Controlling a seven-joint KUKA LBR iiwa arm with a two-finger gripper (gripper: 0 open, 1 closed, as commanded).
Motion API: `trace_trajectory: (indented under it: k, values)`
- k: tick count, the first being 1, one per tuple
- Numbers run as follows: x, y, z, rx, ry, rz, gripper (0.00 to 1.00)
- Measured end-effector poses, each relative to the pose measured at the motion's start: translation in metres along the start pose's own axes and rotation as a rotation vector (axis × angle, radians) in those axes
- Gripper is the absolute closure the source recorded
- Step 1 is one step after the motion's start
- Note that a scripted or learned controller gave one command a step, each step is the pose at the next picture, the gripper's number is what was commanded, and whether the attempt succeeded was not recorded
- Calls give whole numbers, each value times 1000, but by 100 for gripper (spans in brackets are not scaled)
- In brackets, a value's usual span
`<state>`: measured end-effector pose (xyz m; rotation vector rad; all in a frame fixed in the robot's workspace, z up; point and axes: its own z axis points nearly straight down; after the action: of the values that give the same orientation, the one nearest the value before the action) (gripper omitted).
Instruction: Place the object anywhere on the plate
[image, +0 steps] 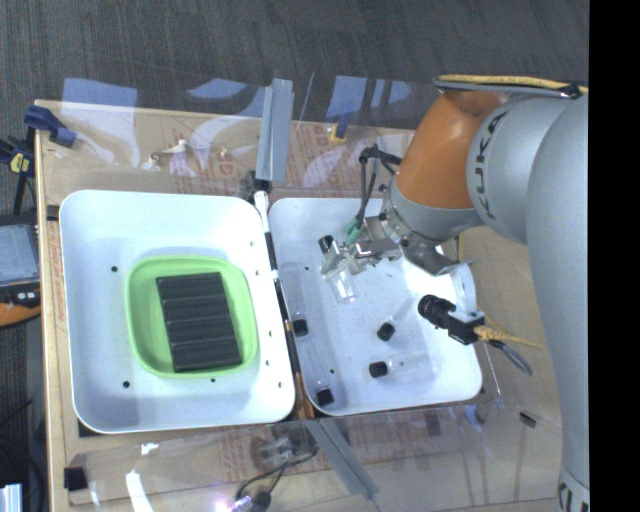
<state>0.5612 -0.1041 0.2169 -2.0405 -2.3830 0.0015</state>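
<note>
Camera view | gripper (338, 262) over right bin (455, 380) | finger state: cannot tell | green plate (143, 350) in left bin (85, 240) bears black block (198, 321)

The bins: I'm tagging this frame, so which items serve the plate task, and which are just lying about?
Job: green plate, left bin, gripper, right bin.
Lying about: dark ridged block on the plate; small black pieces in the right bin.

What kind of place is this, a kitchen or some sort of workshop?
Most likely a robotics lab or test bench, not a kitchen: a grey and orange arm reaches over two white bins, and a green plate sits in the left one.
</note>
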Motion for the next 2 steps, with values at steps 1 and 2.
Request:
trace_trajectory:
  k: [1,2]
  values:
    - [40,8,26,1,-1,-102,100]
    - [124,-19,20,2,-2,-138,100]
